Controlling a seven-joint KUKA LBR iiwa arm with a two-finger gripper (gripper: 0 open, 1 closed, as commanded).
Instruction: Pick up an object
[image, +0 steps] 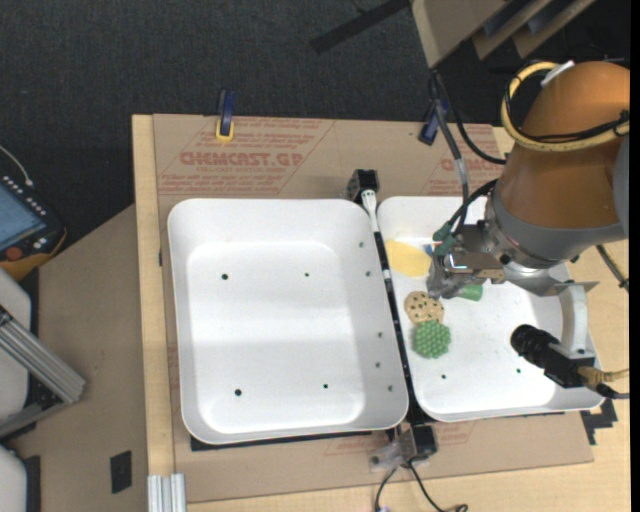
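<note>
Tool (455, 278) hung low in the right bin (480, 385); its grip state could not be told. Yellow disc (405, 258) lay just beside it, with the tan perforated disc (420, 305) and green knobbly ball (432, 340) near. The step appeared to be the approach. The next move called for centring over one object.

Two shallow white plastic bins (270, 340); one brown cardboard sheet with red print (300, 150); one flat pale-yellow disc (405, 257); one round tan biscuit-like piece with dark spots (420, 305); one knobbly green ball (432, 340); one small green scrap (469, 293), partly hidden; two blue clamps (225, 105) on the sheet's far edge
</note>
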